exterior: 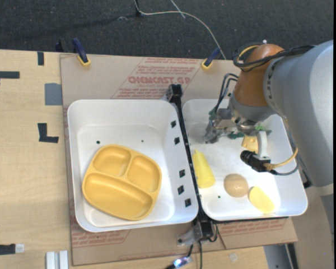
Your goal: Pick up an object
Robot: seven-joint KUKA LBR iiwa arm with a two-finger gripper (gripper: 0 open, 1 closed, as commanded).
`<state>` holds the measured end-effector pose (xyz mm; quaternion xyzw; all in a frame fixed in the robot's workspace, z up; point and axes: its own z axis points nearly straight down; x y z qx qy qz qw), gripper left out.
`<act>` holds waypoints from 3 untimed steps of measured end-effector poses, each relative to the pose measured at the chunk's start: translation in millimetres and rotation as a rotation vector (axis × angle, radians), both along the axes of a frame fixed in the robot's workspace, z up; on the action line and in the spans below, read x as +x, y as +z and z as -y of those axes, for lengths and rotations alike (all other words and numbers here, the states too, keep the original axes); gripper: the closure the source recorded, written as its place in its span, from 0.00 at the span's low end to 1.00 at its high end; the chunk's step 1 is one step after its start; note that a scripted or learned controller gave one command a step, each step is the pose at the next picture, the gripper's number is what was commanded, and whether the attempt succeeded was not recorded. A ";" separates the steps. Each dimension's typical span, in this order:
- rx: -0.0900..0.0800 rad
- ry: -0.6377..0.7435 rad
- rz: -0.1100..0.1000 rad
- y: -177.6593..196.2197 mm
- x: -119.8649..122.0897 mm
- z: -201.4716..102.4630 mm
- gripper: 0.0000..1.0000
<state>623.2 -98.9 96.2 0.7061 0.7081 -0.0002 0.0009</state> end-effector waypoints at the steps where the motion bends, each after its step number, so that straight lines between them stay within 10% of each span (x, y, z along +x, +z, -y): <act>1: 0.001 -0.001 0.002 62.8 0.5 0.5 1.00; 3: 0.001 -0.002 0.003 151.7 -3.6 9.3 1.00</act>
